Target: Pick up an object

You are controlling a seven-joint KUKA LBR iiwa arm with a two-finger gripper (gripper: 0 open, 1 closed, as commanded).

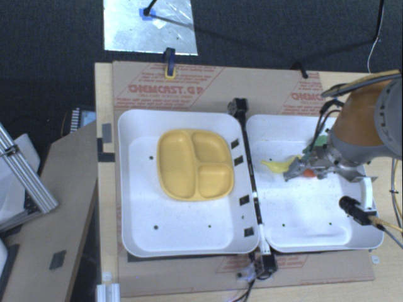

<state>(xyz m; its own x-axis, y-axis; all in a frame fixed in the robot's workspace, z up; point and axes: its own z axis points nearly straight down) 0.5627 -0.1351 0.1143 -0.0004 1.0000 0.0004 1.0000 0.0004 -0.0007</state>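
Grey arm [378, 128] with orange band, black cables, metal pincer [301, 169].

Yellow tray [194, 164] crowds the left bin [135, 228]; right bin's [315, 231] front lies bare.

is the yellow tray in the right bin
No, the yellow tray lies in the left bin, while the gripper is over the right bin.

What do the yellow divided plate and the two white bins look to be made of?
The plate looks like moulded plastic, matte: uniform yellow, rounded compartment ridges, soft sheen. The left bin and the right bin look like thin formed plastic, smooth with rounded corners, though the look leaves painted metal open.
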